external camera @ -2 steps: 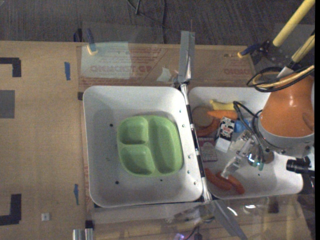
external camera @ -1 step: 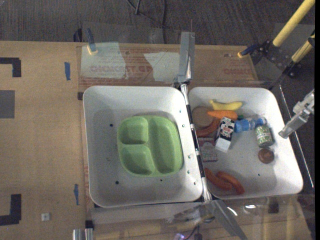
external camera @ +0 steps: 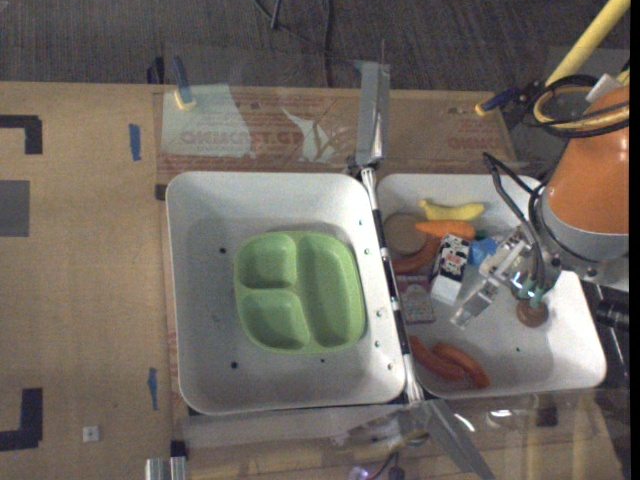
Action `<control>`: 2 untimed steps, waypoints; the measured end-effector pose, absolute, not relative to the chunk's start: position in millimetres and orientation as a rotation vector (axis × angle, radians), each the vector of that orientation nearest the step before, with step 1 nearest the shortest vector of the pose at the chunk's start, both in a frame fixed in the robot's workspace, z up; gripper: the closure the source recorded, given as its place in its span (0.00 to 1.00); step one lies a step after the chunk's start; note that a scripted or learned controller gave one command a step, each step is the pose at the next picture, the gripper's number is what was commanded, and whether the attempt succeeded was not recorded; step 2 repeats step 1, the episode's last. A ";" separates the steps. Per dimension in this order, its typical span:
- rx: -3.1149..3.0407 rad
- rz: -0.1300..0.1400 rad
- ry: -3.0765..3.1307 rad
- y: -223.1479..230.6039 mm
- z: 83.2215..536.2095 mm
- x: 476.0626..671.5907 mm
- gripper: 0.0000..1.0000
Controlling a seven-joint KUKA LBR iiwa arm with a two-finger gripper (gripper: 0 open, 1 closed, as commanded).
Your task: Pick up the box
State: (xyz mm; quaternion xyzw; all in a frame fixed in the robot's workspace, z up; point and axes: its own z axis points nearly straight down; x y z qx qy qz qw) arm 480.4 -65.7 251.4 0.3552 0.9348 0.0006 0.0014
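1. Reaching in from 3 o'clock, the grey arm (external camera: 590,183) with its orange band hangs over the right bin (external camera: 575,363); its gripper (external camera: 478,303) is angled down toward 8 o'clock above the bin floor.
2. The two fingers (external camera: 470,308) stand slightly apart, with nothing visible between them; the tips lie just beside the box, at its 4 o'clock side. Whether they touch it cannot be told.
3. The box (external camera: 451,265), white with dark and red printing, lies near the centre-left of the right bin, tilted, its long axis running roughly from 1 o'clock to 7 o'clock.
4. At 12 o'clock of the box lie a carrot (external camera: 444,230) and, beyond it, a yellow banana (external camera: 451,209) near the bin's far wall.
5. A blue object (external camera: 482,249) sits just beside the box at 2 o'clock; its kind cannot be told.
6. A round brown disc (external camera: 403,232) rests at 10 o'clock of the box, with a reddish-brown piece (external camera: 415,263) just below it against the left wall.
7. Two red-orange sausage-shaped items (external camera: 450,360) lie side by side at 6 o'clock of the box, near the bin's front corner.
8. A small brown round object (external camera: 532,315) lies on the bin floor at 3 o'clock of the gripper.
9. The left bin (external camera: 200,268) holds a green divided plate (external camera: 298,291) with three compartments, well apart from the gripper.
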 end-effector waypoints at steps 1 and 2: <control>1.119 0.004 2.927 -67.6 261.9 481.6 1.00; 1.119 0.004 2.927 -67.6 261.9 481.6 1.00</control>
